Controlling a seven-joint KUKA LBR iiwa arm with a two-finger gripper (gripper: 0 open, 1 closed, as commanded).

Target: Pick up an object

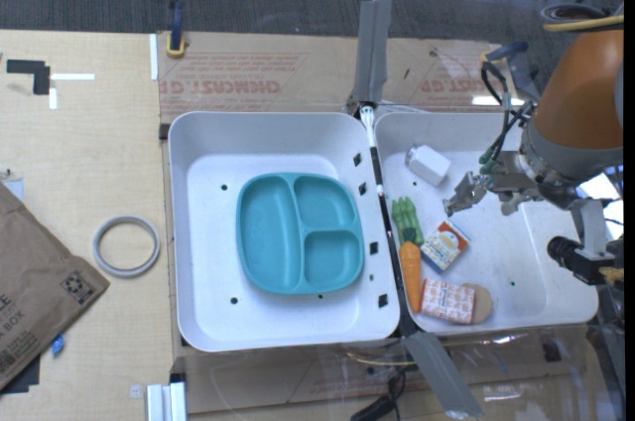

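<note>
The right bin (556, 295) holds several small items: a white block (429, 164) at its back left, a green vegetable toy (406, 218), an orange carrot (411, 272), a small printed carton (444, 246) and a red-and-white packet on a tan slice (454, 301). My gripper (483, 196) hangs over the middle of this bin, to the right of the white block and above the carton. Its fingers (458, 200) stand open with nothing between them. The orange-banded arm (585, 91) comes in from the right.
The left bin (198, 210) holds a teal divided plate (301, 232). A ring of tape (126, 244) and a brown cardboard box (40, 290) lie on the bench to the left. A grey divider (373, 52) stands between the bins at the back.
</note>
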